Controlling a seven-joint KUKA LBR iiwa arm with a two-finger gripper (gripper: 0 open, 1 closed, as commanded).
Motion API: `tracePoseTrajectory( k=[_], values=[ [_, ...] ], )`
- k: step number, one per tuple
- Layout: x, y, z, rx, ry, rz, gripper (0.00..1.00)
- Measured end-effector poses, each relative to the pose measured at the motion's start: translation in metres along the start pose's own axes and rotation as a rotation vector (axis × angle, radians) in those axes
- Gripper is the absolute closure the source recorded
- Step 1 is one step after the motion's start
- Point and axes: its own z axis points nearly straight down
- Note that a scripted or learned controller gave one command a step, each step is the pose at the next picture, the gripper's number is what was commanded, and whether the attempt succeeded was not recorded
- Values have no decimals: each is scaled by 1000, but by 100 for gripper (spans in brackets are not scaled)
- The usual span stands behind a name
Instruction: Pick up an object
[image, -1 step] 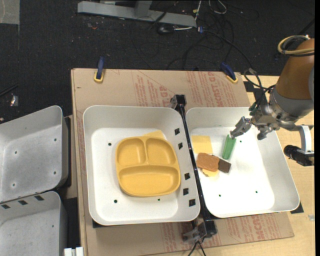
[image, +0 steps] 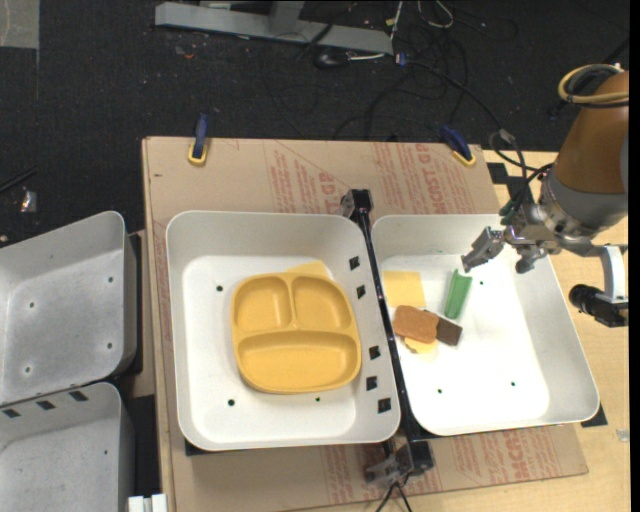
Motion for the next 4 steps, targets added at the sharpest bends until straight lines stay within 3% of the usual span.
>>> tracePoseTrajectory(
  k=[2, 3, 4],
  values=[
    [-2, 4, 106, 4, 1, 2, 0],
    [-1, 4, 115, 1, 0, 2, 0],
    [-1, 4, 104, -2, -1, 2, 100]
  ],
)
